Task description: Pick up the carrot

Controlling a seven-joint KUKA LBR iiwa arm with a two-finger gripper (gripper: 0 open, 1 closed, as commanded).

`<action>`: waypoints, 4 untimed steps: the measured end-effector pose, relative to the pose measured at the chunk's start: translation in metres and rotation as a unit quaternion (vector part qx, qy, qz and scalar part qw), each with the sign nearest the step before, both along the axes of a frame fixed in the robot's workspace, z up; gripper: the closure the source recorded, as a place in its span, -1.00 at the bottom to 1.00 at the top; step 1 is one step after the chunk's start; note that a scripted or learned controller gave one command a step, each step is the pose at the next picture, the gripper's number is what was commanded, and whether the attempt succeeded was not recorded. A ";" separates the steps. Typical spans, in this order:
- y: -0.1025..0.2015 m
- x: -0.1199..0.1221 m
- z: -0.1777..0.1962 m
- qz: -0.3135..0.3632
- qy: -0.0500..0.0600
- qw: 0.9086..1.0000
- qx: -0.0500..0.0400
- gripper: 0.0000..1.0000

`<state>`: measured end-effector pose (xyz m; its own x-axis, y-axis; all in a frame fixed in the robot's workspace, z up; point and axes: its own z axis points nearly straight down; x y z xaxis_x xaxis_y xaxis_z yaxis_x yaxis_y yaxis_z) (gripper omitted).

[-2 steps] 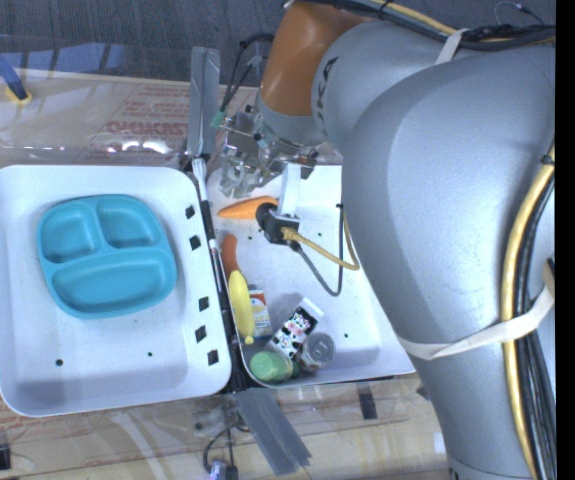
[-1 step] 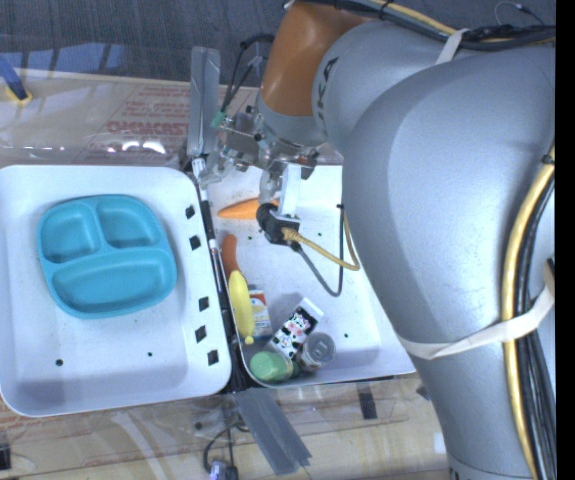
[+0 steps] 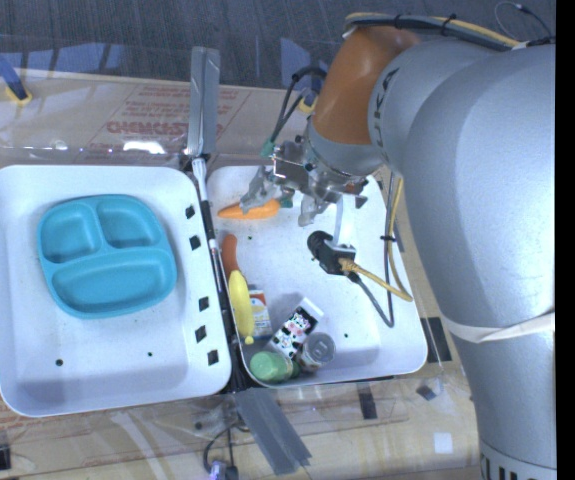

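carrot (image 3: 249, 209) in right bin (image 3: 372, 320), blue tray (image 3: 107, 255) left

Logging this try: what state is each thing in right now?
carrot, lying in the right bin, one end at the hand
hand, low over the carrot's end
blue plate, flat, right way up, in the left bin
banana, lying along the right bin's left wall

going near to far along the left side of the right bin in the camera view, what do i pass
green round item → yellow banana → reddish sausage → carrot
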<state>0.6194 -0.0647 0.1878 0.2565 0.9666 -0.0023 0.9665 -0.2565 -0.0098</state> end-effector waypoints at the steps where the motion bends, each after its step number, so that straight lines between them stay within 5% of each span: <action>1: -0.051 0.014 -0.099 0.044 -0.001 0.999 0.001 -1.00; 2: -0.039 -0.006 0.000 0.124 -0.001 0.992 0.001 -1.00; 3: -0.036 0.021 -0.100 0.150 -0.001 0.989 0.001 -1.00; 4: -0.035 0.021 -0.094 0.153 0.002 0.988 0.002 1.00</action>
<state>0.6401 -0.0997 0.0940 -0.0470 0.9989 0.0013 0.9988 0.0470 -0.0142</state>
